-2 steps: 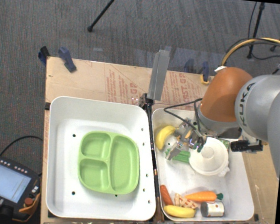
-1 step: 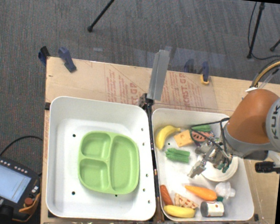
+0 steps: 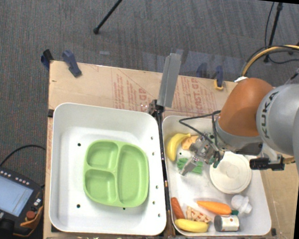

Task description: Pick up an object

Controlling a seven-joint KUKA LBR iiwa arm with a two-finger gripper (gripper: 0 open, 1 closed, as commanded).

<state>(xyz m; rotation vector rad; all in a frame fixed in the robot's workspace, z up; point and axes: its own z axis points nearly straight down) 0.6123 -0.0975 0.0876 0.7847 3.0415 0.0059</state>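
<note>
My gripper (image 3: 194, 161) is low in the right bin (image 3: 265, 210), at its upper left part. It hangs over a small green object (image 3: 197, 169) that lies on the bin floor, partly hidden beneath it. A yellow banana (image 3: 173, 145) lies just left of the gripper, with a pale orange piece (image 3: 188, 142) beside it. A white bowl (image 3: 231, 172) sits just to the gripper's right. The grey arm with its orange band (image 3: 245, 106) reaches in from the right.
Along the right bin's front lie a red item (image 3: 177, 208), a second banana (image 3: 191, 226), a waffle-like piece (image 3: 198, 215), a carrot (image 3: 213, 207), a small can (image 3: 227, 223) and a white bottle (image 3: 240, 204). The left bin (image 3: 67, 134) holds a green divided plate (image 3: 116, 172).
</note>
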